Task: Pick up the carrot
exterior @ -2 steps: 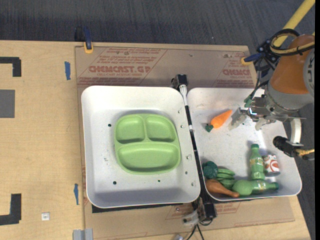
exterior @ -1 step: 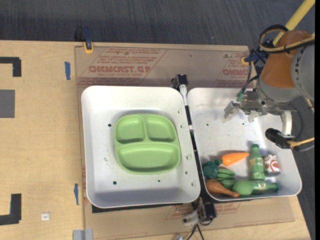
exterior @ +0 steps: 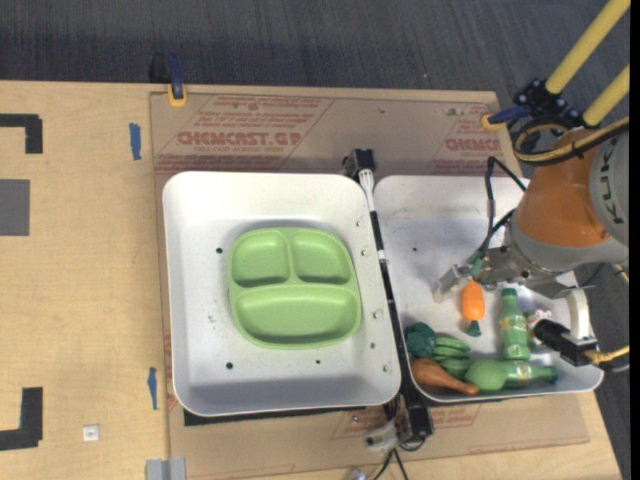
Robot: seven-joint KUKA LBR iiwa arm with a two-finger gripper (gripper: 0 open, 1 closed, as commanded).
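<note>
bottles [exterior: 513, 338] crowd carrot [exterior: 471, 303], open floor left

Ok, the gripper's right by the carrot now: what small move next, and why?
Probably a short descent to bring the gripper around the carrot. The carrot lies in the right bin just below the fingertips, not visibly between them, with a green bottle close to its right.

Two white bins [exterior: 200, 268], one green divided plate [exterior: 295, 286], one carrot [exterior: 471, 302], two green bottles [exterior: 514, 328].

Dark grey floor [exterior: 330, 18] — perhaps carpet — beyond a pale wooden bench [exterior: 80, 298].
</note>
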